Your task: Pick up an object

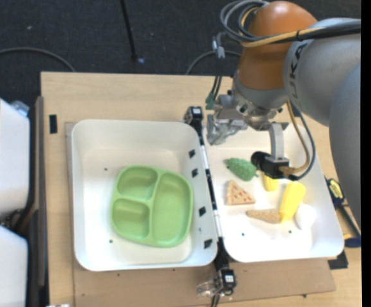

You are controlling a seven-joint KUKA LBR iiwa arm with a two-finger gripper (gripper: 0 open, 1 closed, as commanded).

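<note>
The right bin (326,242) holds a knobbly green toy (241,167), an orange pizza-slice piece (238,194), a tan wedge (264,215), a yellow block (292,199), a smaller yellow piece (270,183) and a white round piece (305,217). My gripper (219,131) hangs at the far left corner of this bin, just above and left of the green toy. Nothing shows between its metal fingers (215,133), and I cannot make out how far apart they stand. The arm's orange band (272,37) sits above it.
The left bin (86,152) carries a light green divided plate (152,205). A ridge with black clips (204,190) separates the two bins. A black part of the tool (268,164) hangs over the right bin near the small yellow piece. Cables (304,139) loop down beside it.
</note>
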